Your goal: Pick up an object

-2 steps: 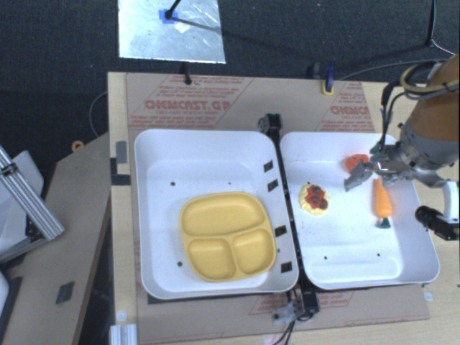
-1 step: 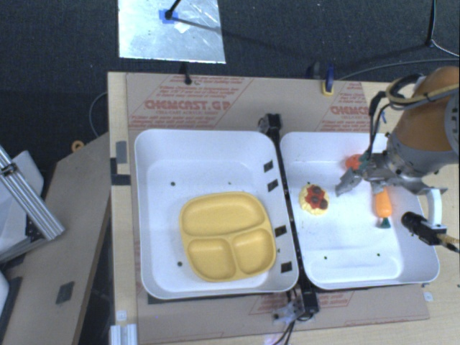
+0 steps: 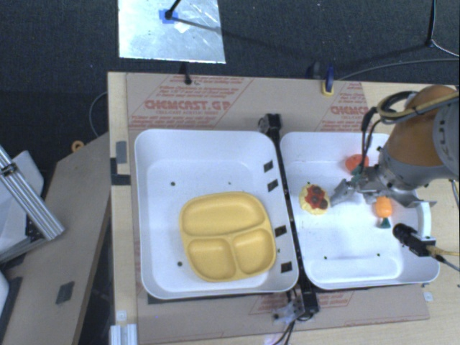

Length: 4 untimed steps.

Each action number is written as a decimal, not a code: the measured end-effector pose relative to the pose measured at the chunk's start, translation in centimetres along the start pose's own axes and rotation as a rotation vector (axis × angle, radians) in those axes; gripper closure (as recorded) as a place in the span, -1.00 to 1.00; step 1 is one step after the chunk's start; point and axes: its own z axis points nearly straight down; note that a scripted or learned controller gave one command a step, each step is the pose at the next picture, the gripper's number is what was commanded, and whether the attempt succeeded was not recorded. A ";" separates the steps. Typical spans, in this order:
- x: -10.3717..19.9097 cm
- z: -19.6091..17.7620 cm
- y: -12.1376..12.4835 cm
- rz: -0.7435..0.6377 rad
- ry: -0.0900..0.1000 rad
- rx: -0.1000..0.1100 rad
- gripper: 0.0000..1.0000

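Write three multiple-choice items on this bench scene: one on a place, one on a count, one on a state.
1. Where does the yellow tray lie?
A. in the left bin
B. in the right bin
C. on the bare bench

2. How many compartments does the yellow tray have?
A. two
B. three
C. five

3. How does the small yellow and red object in the right bin stand to the gripper?
A. lifted clear above the bin
B. lying on the bin floor just beside the gripper's tip
C. resting on the yellow tray

Answers:
1 A, the tray sits on the left bin's floor.
2 B, one long section and two smaller ones show.
3 B, it lies on the white floor left of the tip.
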 end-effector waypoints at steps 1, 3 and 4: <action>0.0 -1.3 0.1 0.000 -0.002 -0.005 1.00; 0.4 -12.7 0.8 -0.004 -0.002 -0.009 1.00; 0.4 -13.0 0.9 -0.004 -0.001 -0.004 1.00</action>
